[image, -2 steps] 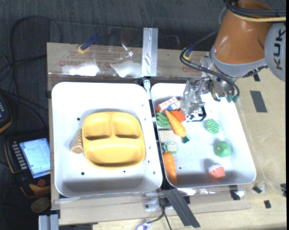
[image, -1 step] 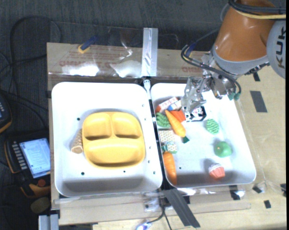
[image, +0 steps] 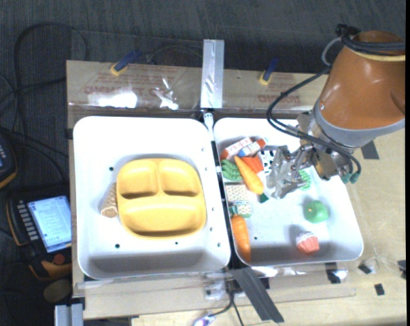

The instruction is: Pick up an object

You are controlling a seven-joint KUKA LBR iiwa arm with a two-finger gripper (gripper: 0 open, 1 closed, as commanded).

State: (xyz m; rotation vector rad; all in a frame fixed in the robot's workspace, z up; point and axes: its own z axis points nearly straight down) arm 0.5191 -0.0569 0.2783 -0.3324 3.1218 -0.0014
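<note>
Hovering low in the right bin (image: pixel 340 202), the gripper (image: pixel 281 176) is being held beside a carrot (image: pixel 249 171). Whether its fingers are spread cannot be told.

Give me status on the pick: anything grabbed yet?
Done: arm is over the right bin, gripper down among the toys near the upper carrot. In hand: nothing visibly between the fingers. Left: grasp and lift; green ball and cupcake lie untouched.
</note>
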